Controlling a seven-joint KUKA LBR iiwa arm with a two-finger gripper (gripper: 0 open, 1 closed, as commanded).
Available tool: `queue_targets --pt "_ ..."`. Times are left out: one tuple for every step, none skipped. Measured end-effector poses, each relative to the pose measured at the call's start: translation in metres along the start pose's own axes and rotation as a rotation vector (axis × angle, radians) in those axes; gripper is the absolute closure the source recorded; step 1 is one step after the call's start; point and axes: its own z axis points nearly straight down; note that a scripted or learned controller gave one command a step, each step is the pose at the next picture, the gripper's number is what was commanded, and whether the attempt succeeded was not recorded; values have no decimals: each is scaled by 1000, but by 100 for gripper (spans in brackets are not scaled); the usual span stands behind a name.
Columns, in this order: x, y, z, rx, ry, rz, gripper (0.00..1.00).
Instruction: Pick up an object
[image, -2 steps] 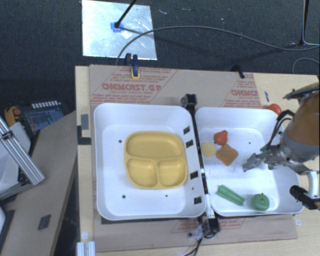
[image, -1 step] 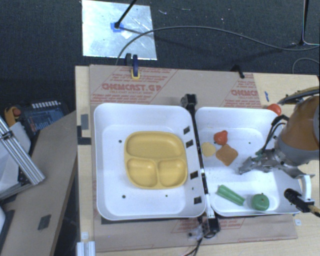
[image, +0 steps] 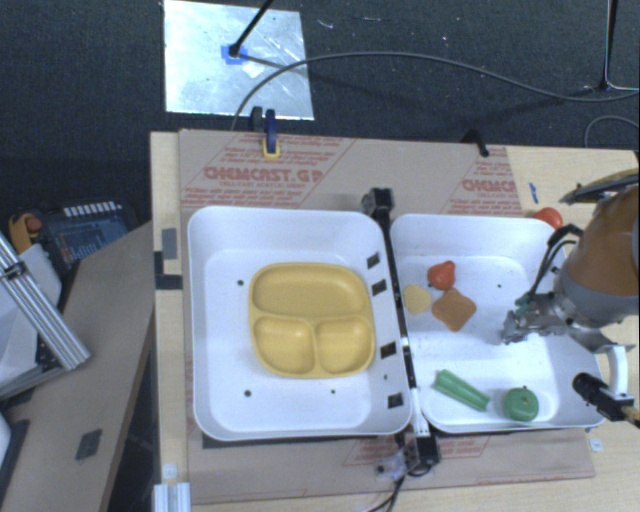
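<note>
The hand hovers low in the right bin, its grip state impossible to tell; the nearest object, an orange block, lies just left, so the arm should centre over it, then descend squarely

The arm reaches in from the right, orange band uppermost, wrist bent down; the gripper points left, low, its tip small and blurred
</note>
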Motion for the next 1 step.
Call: queue_targets --pt "-6 6 -62 -3 -1 -2 100"
